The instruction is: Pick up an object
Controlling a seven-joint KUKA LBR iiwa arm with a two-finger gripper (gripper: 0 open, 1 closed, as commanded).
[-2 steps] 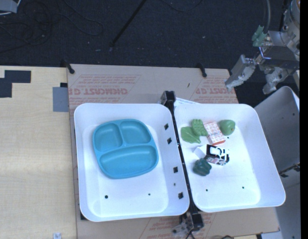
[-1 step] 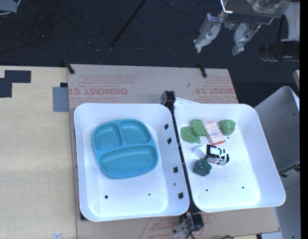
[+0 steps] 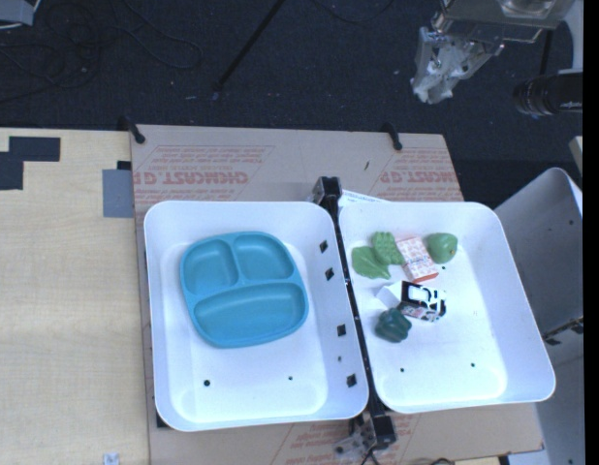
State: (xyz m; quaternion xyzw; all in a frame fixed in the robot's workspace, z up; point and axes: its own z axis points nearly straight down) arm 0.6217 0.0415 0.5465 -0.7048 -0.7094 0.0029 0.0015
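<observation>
Looking down at the table, you see two shallow white bins side by side on a sheet of cardboard. Your left bin holds a blue divided plate, lying flat toward its upper half, with three compartments facing up. Your right bin carries a small cluster of things near its upper left part: a light green leafy piece closest to the divider, a small pink-and-white packet just beside it, and a rounder light green piece on the far side of that packet. Below these sits a black-and-white toy, and just beside it, lower and nearer the divider, a dark green lump. A small white piece lies touching the toy's left side, too small to identify.

Your hand hangs at the top right of the view, well apart from both bins and over the dark floor beyond the table. You cannot tell from here whether it is released or clenched, and nothing is seen in it.
</observation>
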